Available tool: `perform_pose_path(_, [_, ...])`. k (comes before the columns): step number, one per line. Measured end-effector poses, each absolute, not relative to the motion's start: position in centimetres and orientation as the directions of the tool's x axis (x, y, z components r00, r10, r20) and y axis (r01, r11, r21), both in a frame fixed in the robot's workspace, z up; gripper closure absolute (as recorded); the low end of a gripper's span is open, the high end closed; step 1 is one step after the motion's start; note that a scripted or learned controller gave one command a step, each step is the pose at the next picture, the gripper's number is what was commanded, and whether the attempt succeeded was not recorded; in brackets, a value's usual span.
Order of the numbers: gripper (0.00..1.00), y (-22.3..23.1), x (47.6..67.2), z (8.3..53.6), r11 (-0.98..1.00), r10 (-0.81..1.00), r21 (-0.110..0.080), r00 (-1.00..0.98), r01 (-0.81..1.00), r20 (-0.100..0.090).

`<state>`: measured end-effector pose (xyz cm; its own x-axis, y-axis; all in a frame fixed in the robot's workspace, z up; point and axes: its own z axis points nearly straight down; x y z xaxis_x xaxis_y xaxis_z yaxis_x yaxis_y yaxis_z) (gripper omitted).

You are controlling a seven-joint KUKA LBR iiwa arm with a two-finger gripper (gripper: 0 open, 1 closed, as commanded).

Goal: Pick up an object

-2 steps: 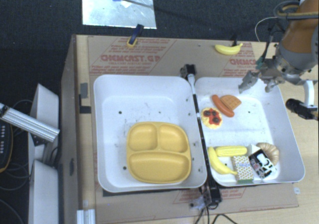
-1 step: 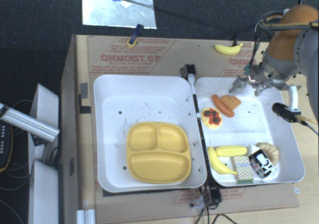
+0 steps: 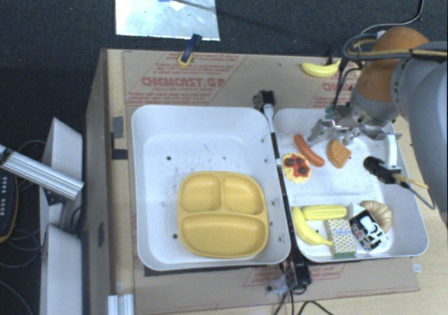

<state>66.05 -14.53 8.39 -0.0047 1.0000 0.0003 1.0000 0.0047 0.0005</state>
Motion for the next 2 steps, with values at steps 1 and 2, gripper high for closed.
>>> perform_pose_path(1, [0.0,-8.5,64.5,8.5,0.005,1.0,0.003,-0.005,1.0,0.001])
perform_pose_path(2, [0.0,-9.1,61.9,8.5,0.001,1.0,0.002,-0.001,1.0,0.0])
